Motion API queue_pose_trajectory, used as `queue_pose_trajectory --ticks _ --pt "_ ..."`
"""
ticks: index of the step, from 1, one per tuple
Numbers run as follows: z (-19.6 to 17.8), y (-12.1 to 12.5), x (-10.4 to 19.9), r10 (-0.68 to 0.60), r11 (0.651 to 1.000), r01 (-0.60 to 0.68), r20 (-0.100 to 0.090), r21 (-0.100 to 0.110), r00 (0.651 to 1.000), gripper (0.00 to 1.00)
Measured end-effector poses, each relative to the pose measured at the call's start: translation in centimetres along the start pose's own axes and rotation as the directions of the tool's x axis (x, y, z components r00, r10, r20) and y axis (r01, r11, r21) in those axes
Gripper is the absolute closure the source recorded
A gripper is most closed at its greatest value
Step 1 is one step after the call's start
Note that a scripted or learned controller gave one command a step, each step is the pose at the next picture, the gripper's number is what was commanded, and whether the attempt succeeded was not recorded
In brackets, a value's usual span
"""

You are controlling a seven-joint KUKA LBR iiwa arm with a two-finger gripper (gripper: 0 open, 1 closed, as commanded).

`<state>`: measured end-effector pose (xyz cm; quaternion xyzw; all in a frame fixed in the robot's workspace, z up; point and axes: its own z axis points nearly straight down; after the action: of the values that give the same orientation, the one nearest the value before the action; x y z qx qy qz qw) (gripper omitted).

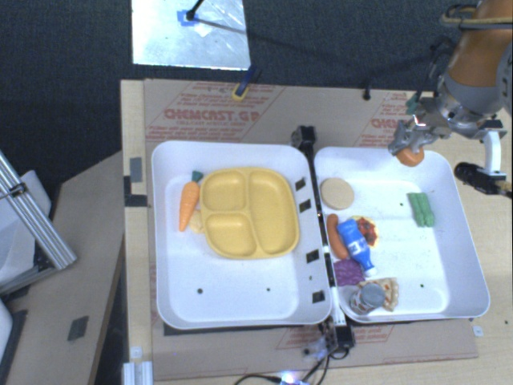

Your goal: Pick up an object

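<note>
My gripper hangs over the far right corner of the right bin. A small round orange object sits between its fingertips, and the fingers are shut on it just above the bin's back rim. Lying in the right bin are a beige round disc, a green block, a sausage, a blue bottle, a purple piece and a small can. In the left bin a carrot lies beside a yellow divided plate.
The grey arm with its orange band comes in from the upper right. A black divider runs between the two bins. A shiny metal sheet lies beyond the bench, and a metal frame stands at the left.
</note>
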<state>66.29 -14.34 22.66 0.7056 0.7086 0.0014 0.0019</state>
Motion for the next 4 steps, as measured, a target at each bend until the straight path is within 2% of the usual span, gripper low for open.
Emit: queue_pose_trajectory --ticks 1,2,3,4 --pt "0.1 0.2 6.4 -0.005 1.000 0.005 -0.002 0.003 1.000 1.00" --pt "0.9 1.1 11.3 -0.005 1.000 0.005 -0.002 0.002 1.000 1.00" --pt "1.0 0.0 12.6 -0.002 1.000 0.002 -0.001 0.004 1.000 1.00" --pt "-0.2 0.9 13.2 -0.002 1.000 0.002 -0.001 0.002 1.000 1.00"
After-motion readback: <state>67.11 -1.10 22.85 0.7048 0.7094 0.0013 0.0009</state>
